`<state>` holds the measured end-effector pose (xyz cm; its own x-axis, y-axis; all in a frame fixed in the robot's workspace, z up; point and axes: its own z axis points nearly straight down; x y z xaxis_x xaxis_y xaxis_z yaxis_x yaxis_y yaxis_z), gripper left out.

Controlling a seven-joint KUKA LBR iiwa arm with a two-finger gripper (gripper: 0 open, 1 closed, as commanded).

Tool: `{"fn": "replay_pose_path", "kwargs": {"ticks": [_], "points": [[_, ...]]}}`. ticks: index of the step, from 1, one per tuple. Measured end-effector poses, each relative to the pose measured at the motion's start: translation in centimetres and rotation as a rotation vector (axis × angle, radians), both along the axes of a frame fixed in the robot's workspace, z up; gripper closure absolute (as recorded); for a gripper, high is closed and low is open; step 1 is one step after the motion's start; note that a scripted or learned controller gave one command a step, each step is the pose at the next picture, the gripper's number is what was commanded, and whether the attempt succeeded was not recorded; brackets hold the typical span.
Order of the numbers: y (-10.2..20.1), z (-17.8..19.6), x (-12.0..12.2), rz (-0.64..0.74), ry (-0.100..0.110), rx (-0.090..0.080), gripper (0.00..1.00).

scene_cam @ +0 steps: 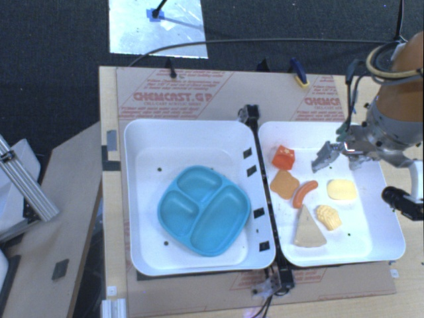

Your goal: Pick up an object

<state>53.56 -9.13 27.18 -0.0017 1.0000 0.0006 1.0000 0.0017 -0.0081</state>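
Objects to pick: six toy food pieces lie in the right bin [391, 244], all loose on its floor.
Red block [283, 157]: at about 10 o'clock in the bin, nearest the divider.
Toast-like brown slice [285, 185]: just below the red block, touching the sausage's lower end.
Sausage [305, 193]: orange-red, tilted, near the bin's centre.
Pale yellow round piece [342, 189]: at 3 o'clock from the sausage, apart from it.
Corn-like yellow piece [328, 216]: at 5 o'clock from the sausage, touching the wedge's upper right edge.
Beige wedge [308, 230]: at 6 o'clock in the bin, point upward.
Gripper [326, 156]: above the bin's 12 o'clock region, right of the red block and apart from it; nothing lies between its fingers; whether the jaws are apart or together, I cannot tell.
Arm [397, 105]: enters from 3 o'clock, orange band above the wrist.
Left bin [142, 144]: holds a blue three-compartment plate [204, 209], tilted at its centre.
Bench [73, 177]: carries both bins on a printed board.
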Motion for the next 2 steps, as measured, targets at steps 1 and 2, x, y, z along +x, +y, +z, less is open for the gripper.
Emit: {"fn": "replay_pose_path", "kwargs": {"ticks": [1, 2], "points": [[0.0, 0.5, 0.2, 0.002, -0.010, -0.001, 0.00], [-0.6, -3.8, 0.1, 0.000, -0.007, -0.001, 0.00]]}}
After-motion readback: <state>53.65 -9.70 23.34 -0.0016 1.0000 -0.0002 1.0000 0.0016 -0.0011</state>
